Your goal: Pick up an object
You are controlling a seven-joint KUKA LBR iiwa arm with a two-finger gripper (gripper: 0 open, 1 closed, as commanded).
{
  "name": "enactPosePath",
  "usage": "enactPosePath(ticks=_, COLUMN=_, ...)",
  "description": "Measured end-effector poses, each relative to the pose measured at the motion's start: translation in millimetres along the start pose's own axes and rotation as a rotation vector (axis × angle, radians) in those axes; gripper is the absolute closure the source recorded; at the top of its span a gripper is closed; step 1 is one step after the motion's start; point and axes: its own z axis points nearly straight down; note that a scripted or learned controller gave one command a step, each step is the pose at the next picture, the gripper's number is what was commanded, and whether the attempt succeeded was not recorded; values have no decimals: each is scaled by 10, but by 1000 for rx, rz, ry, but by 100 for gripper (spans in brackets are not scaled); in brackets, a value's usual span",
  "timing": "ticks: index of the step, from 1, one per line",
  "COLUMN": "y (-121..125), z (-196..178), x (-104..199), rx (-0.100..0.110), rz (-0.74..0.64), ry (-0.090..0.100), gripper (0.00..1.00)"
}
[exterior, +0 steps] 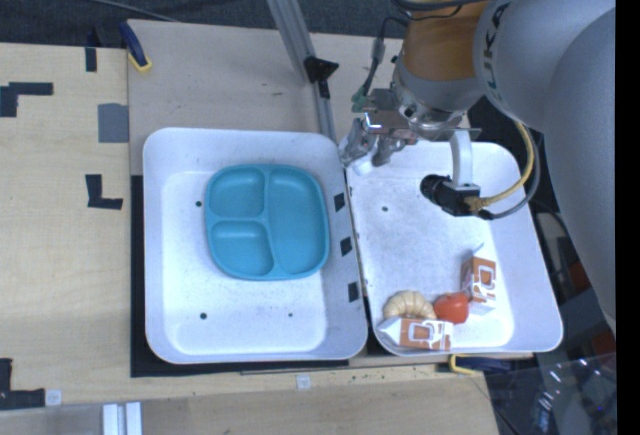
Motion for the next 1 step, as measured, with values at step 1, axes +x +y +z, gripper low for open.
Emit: enactPosePath(ticks=1, y=-223, z=45, x=496, rx=0, rz=0, ry=-1, gripper=100)
